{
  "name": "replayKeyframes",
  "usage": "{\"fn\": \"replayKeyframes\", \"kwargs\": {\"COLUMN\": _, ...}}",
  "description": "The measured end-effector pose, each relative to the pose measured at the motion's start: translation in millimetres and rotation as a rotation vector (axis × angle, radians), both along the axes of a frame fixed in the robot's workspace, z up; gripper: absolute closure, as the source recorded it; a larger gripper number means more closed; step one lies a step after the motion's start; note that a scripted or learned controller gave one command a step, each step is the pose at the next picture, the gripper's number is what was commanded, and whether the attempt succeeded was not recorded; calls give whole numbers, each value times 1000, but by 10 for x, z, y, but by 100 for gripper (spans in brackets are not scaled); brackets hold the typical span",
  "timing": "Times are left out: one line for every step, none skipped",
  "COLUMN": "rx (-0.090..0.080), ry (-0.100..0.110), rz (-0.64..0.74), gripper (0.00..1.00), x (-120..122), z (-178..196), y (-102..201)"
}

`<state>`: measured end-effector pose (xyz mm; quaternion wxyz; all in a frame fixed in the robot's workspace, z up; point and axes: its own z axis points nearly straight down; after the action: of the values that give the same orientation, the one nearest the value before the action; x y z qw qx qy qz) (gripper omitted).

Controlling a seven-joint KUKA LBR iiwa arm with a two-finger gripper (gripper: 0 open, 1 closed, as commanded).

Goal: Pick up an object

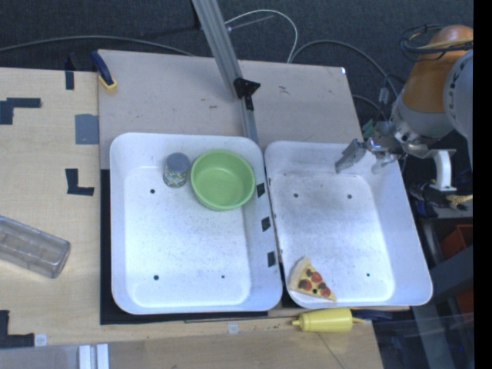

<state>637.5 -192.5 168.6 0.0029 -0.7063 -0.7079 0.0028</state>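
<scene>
The gripper hangs over the far edge of the right bin, open, with nothing between its fingers. The closest thing to grab is the toy pizza slice, lying flat in the near left corner of that bin. It looks light, stiff and thin, so pinching it across its two long sides seems best.

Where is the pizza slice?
The pizza slice lies in the right bin, at its near left corner in the camera view, just above the yellow bottle on the bench edge.
</scene>
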Motion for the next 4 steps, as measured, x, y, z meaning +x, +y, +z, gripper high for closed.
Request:
{"fn": "replayKeyframes", "kwargs": {"rx": -1, "ry": -2, "rz": 0, "gripper": 0, "x": 37, "z": -466, "y": 55}}
{"fn": "replayKeyframes", "kwargs": {"rx": -1, "ry": -6, "rz": 2, "gripper": 100, "x": 51, "z": -332, "y": 59}}
{"fn": "replayKeyframes", "kwargs": {"rx": -1, "ry": -13, "rz": 0, "gripper": 100, "x": 103, "z": 262, "y": 143}}
{"fn": "replayKeyframes", "kwargs": {"rx": -1, "ry": -13, "rz": 1, "gripper": 100, "x": 113, "z": 754, "y": 246}}
